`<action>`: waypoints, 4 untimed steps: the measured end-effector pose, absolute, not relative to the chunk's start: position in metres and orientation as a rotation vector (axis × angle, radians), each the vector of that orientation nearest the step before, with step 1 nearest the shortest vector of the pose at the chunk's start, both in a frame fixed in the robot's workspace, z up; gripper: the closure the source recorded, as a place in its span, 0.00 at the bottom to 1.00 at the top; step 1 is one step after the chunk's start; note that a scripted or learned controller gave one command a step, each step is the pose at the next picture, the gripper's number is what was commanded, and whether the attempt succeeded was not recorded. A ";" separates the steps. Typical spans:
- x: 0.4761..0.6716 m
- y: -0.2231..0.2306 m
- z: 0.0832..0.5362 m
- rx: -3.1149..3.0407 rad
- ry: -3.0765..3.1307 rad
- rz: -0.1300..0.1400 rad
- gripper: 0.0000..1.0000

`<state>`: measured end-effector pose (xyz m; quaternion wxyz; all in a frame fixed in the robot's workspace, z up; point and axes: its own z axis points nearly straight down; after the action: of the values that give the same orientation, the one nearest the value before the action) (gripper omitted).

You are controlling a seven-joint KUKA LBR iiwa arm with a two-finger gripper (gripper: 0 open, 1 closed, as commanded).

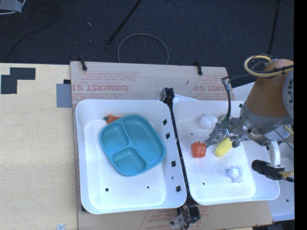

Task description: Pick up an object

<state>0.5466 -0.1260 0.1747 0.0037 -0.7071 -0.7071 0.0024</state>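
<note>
Pick-up attempt in the right bin. The gripper hangs low over the bin floor, and a yellow piece lies at its tip (whether clamped or merely touched cannot be told). A red piece sits just beside. A sound grasp would centre on the yellow piece, clear of the red neighbour, before any lift.

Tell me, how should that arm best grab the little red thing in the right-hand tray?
Probably from straight above, closing across the middle of the red object. It looks small and blocky and sits on the floor of the right bin, with bare floor on its left and near sides. The yellow object lies close on its right, so approaching from that side risks a bump.
</note>
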 end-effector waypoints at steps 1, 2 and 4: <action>0.547 -0.125 0.113 -2.216 -2.216 0.006 0.00; 0.547 -0.127 0.124 -2.224 -2.209 0.006 1.00; 0.563 -0.123 0.229 -2.222 -2.225 -0.003 1.00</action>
<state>0.5629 -0.1234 0.2293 -0.0014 -0.7066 -0.7076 -0.0011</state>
